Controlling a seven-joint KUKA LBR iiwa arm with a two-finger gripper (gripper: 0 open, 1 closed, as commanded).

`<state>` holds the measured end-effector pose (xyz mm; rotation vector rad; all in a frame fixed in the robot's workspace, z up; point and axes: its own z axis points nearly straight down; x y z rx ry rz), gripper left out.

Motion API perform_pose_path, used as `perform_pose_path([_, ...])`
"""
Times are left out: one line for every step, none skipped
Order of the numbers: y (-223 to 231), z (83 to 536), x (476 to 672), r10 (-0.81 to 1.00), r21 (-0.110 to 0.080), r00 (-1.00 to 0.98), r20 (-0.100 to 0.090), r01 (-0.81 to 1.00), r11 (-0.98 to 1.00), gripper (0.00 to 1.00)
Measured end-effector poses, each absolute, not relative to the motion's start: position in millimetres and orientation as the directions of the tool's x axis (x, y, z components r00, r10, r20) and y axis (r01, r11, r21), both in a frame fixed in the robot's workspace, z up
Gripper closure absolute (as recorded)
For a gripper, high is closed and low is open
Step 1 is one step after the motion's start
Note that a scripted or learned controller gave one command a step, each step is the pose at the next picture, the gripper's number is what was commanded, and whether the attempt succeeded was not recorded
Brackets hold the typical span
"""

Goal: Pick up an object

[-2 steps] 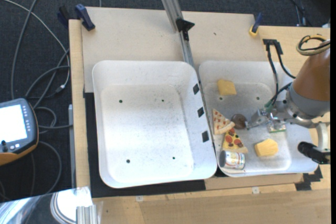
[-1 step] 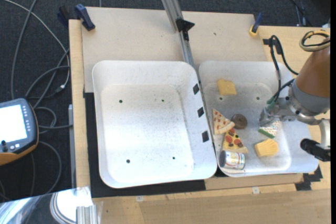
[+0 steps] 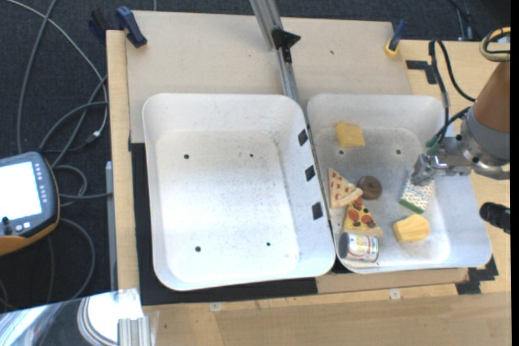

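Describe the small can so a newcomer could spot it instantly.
Look in the right bin, at its near left corner. The can lies on its side there, just below the pizza slice. It alone is shiny metal and cylindrical; its neighbours are flat or blocky toy foods.

bench [image 3: 203,44] (pale wood) | left bin [image 3: 219,190] | right bin [image 3: 389,113]

The right bin [image 3: 324,113] holds a cheese block [image 3: 350,134], pizza slices [image 3: 352,204], a can [image 3: 359,247] and a wedge [image 3: 412,228]; the left bin [image 3: 162,113] sits beside it.
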<state>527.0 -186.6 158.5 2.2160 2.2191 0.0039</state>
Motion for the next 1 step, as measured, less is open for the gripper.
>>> perform_pose_path([-194.1,210.3,521.2,1.000,0.007,-0.001,-0.003,1.000,0.001,1.00])
